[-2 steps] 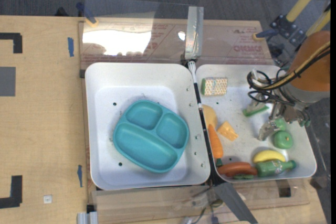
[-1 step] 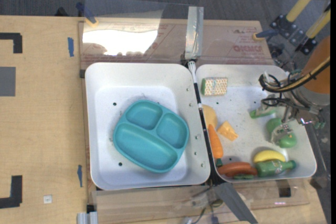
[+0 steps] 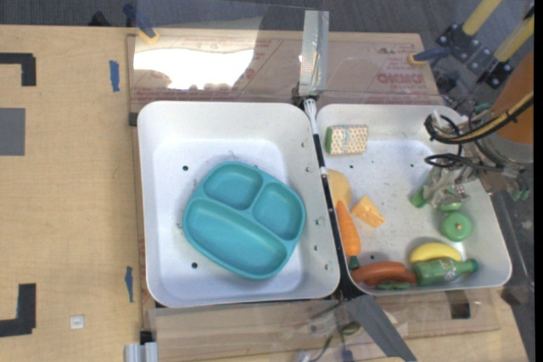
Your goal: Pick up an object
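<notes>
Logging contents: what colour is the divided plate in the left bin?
Teal, plain; the plate shows clearly in the camera view.

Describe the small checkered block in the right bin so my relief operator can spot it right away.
Start at the right white bin, the one the arm reaches into. Look to its far left corner, beside the divider between the bins: the checkered block lies there alone. Its pale green-and-white grid pattern sets it apart from the plain orange carrot and yellow pieces nearer the front.

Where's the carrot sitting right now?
The carrot lies in the right bin, along its left wall, just below the pale yellow piece and above the red sausage.
</notes>
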Robot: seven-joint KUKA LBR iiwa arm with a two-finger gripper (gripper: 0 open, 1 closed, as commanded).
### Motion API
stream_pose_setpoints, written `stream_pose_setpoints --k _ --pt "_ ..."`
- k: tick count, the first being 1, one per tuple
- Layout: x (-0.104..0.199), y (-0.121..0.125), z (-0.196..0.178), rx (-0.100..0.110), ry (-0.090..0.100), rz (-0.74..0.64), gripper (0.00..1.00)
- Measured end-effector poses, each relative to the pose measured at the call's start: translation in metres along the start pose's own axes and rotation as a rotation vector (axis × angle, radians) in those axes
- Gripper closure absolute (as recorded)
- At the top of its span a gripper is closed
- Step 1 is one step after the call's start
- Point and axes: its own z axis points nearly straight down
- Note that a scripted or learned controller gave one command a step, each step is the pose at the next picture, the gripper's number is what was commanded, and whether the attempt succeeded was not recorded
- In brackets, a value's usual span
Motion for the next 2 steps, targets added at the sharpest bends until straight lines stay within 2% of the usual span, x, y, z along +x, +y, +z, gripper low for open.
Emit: stream_pose_setpoints --k 1,2 --pt "-0.003 0.000 -0.012 0.004 -0.008 -0.001 1.00" --pt "0.044 0.022 0.017 -0.008 0.026 -0.022 1.00"
